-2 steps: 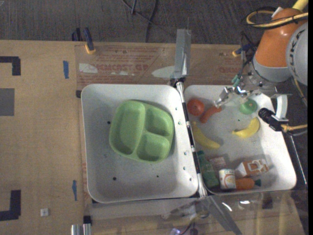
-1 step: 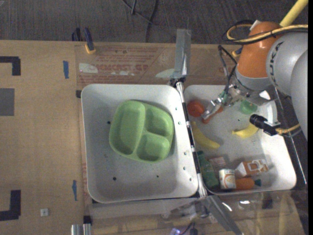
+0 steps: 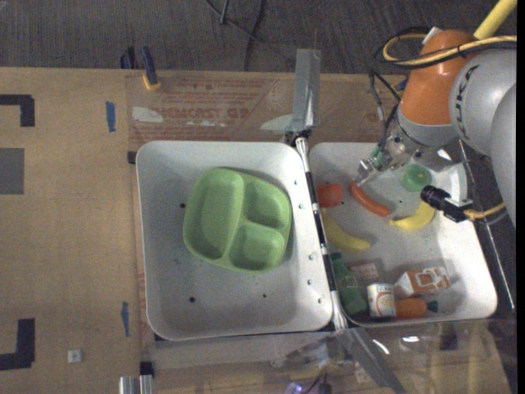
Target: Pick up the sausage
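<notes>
The sausage (image 3: 371,203), a reddish-orange link, lies slantwise in the upper middle of the right bin (image 3: 484,286). My gripper (image 3: 367,173) reaches in from the right and hangs just above the sausage's upper left end, its tips close to it. Nothing shows between the tips. The arm's orange band and grey wrist fill the upper right above the bin.
The right bin also holds a red tomato (image 3: 330,194), two bananas (image 3: 346,236) (image 3: 414,219), a green round piece (image 3: 416,179), a carrot (image 3: 410,308), a small carton (image 3: 422,281), a can (image 3: 380,299) and a green item (image 3: 350,290). The left bin (image 3: 164,302) holds a green divided plate (image 3: 239,219).
</notes>
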Motion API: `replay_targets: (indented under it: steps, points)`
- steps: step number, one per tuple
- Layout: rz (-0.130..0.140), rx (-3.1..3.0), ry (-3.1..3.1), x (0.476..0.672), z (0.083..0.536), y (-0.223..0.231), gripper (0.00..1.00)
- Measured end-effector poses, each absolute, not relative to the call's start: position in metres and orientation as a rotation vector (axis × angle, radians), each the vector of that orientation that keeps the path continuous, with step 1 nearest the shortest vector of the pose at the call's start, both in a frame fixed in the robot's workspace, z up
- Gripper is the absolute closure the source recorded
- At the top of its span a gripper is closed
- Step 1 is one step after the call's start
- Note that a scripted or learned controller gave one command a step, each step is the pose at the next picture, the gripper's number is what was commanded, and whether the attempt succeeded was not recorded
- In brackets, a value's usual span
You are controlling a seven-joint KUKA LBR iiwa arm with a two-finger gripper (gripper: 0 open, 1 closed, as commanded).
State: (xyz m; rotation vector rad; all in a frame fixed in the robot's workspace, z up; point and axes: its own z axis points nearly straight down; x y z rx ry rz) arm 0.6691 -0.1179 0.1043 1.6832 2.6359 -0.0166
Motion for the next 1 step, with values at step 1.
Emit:
replay_targets:
  steps: [1]
  points:
    - [-0.019,1.685,2.639,0.6684,0.1037,-0.1177,0.00]
